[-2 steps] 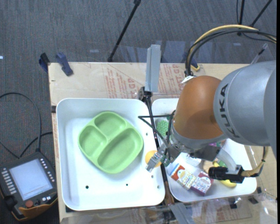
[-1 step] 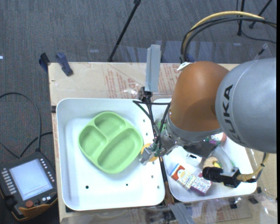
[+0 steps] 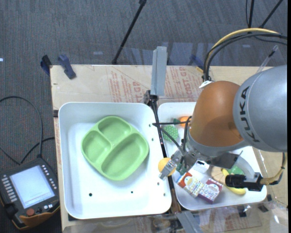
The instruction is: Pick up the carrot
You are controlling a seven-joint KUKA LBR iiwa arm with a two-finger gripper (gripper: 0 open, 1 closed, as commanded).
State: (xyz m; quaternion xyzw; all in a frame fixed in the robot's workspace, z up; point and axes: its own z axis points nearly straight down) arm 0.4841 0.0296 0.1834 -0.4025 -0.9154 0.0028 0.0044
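The gripper [image 3: 170, 168] is seen low over the left edge of the right bin [image 3: 218, 204], beneath the orange band [image 3: 214, 115] of the grey arm [image 3: 264, 108]. How it is set, and whether anything is held in it, cannot be told, since it is small and blurred against the clutter below.

In the left bin [image 3: 72, 178] a light green divided plate [image 3: 115, 147] with three compartments is laid flat, tilted diagonally across the bin floor. Nothing is seen lying in its compartments.

The right bin is largely covered by the arm. Along its near side a small red and white carton [image 3: 190, 182] and a dark red box [image 3: 210, 190] are seen lying just beside each other, with a yellow banana [image 3: 235, 190] to their right, partly crossed by a black fitting on the arm. A round yellow-orange item [image 3: 163, 164] is seen at the bin's left edge, just beside the gripper. A green dotted item [image 3: 171, 129] is seen at the far left of the bin.

What may be the carrot [image 3: 184, 119] is visible only as a small orange patch at the far side of the right bin, beside the green dotted item and against the edge of the orange band. Its shape cannot be made out.
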